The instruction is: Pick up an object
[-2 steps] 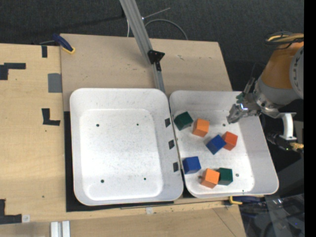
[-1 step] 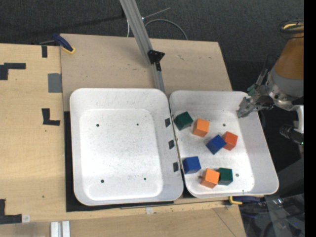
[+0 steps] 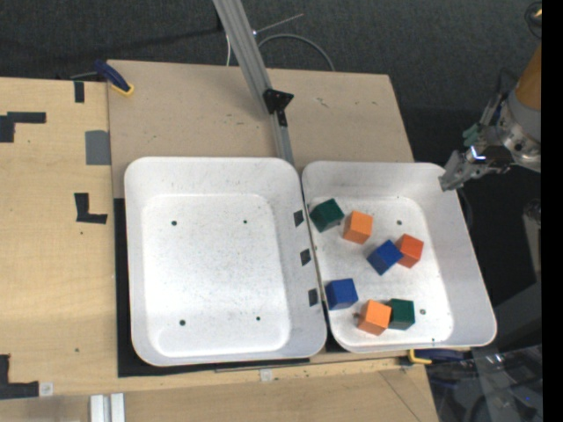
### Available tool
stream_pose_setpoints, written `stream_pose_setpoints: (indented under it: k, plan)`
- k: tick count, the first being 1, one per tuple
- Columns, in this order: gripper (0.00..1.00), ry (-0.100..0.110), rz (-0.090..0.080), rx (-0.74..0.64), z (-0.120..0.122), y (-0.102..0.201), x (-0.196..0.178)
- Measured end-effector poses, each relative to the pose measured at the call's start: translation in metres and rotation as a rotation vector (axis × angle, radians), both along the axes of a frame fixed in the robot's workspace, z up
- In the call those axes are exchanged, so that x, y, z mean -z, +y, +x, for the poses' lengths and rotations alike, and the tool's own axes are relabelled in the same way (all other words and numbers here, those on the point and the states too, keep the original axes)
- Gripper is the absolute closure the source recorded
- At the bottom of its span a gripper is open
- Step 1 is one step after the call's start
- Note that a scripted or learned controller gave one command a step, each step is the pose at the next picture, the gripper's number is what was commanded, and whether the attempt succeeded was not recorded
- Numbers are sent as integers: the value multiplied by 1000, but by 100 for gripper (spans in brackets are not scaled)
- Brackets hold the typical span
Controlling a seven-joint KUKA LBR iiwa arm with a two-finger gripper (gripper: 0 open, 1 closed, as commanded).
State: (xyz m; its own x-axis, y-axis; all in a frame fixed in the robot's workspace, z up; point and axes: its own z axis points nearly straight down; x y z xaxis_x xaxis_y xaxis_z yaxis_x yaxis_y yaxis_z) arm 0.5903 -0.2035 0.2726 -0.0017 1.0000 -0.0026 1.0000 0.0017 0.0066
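Several small blocks lie in the right bin (image 3: pixel 457 236). A dark green block (image 3: pixel 326 214) and an orange block (image 3: pixel 357 227) sit near the bin's back left. A blue block (image 3: pixel 383 257) touches a red-orange block (image 3: pixel 409 250) in the middle. Toward the front lie another blue block (image 3: pixel 341 293), an orange block (image 3: pixel 376 316) and a green block (image 3: pixel 402 313), the last two touching. My gripper (image 3: pixel 459 173) hangs at the bin's back right corner, over its rim and apart from every block. Nothing shows between its tips.
The left bin (image 3: pixel 132 236) stands beside the right one. A slanted metal pole (image 3: pixel 251 51) crosses the bench behind the bins. A blue and yellow clamp (image 3: pixel 114 76) sits at the back left. The grey arm with its orange band (image 3: pixel 532 86) enters at the right edge.
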Motion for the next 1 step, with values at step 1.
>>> stream_pose_setpoints:
  k: [1]
  plan:
    - [100, 8, 3, -4, 16, 48, 15]
